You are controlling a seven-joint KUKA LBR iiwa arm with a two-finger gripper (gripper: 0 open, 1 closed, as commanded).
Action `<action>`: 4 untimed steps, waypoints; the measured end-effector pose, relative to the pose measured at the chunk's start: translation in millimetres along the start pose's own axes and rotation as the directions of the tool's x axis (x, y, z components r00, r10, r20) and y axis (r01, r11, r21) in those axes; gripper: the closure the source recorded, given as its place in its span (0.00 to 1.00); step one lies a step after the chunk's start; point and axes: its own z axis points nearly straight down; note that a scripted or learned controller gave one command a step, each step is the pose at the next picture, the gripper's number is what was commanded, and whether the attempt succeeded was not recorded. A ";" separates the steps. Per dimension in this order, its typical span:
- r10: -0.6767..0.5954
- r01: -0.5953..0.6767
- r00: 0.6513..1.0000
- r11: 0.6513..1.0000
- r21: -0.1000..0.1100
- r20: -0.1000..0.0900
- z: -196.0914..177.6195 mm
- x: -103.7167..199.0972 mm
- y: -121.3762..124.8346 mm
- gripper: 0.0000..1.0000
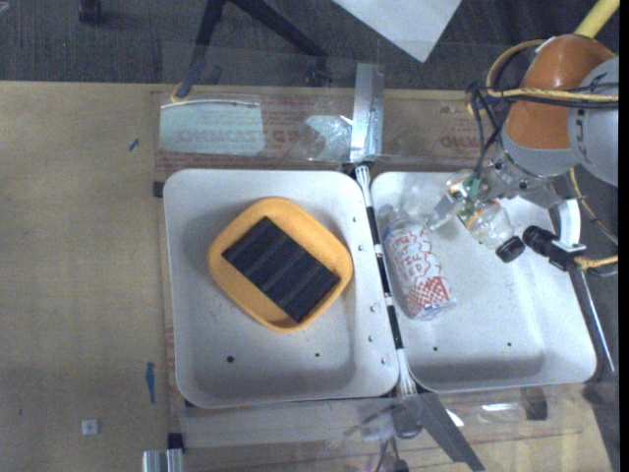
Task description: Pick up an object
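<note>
A clear plastic bottle [418, 264] with a red-and-white label lies on its side in the right bin [511, 352], against that bin's left wall. A yellow block with a black ribbed top [280, 264] rests in the middle of the left bin [197, 362]. My gripper [464, 205] hangs over the back of the right bin, just above and right of the bottle's neck end. A small clear, shiny piece [488, 226] lies right beside the gripper; whether it is held is unclear.
A black knob-like part [510, 250] and a black-and-white bracket [558, 236] sit at the right side of the right bin. The grey arm with its orange band [552, 91] comes in from the upper right. Plastic wrap and a metal bracket [368, 121] lie behind the bins.
</note>
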 end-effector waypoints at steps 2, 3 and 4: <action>-0.244 0.244 0.970 0.970 0.003 -0.008 27.4 -36.3 -0.1 0.00; 0.026 -0.026 1.000 1.000 0.005 -0.001 35.6 -12.5 5.8 0.00; -0.229 0.229 0.973 0.973 0.011 -0.002 27.0 1.9 8.5 0.00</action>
